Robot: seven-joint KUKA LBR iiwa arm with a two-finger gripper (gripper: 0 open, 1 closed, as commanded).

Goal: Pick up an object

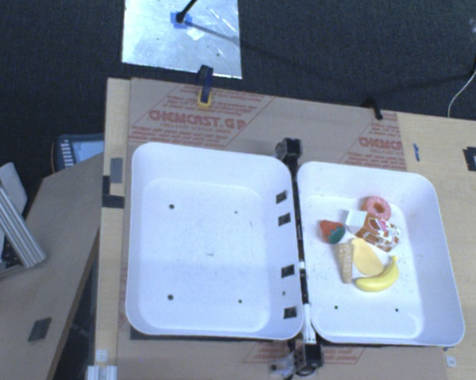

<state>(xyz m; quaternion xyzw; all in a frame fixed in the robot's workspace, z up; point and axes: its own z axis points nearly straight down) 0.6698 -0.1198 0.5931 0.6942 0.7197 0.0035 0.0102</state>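
Observation:
The right bin (424, 323) holds a cluster of toy foods near its middle. A pink donut (376, 207) lies at the top of the group. Below it sits a red and white sprinkled pastry (380, 233), with a small white block (355, 218) to its left. A red and green strawberry-like piece (331, 231) lies at the cluster's left. A tan cone (345, 261) points downward beside a pale yellow slice (367, 257). A yellow banana (379, 278) curves along the bottom of the group.
The left bin (205, 244) adjoins the right one along a black clipped seam (296, 239). Both rest on a cardboard sheet (227, 119) on the wooden bench. A metal plate (184, 25) lies on the dark floor behind. A metal rail (2, 212) slants at left.

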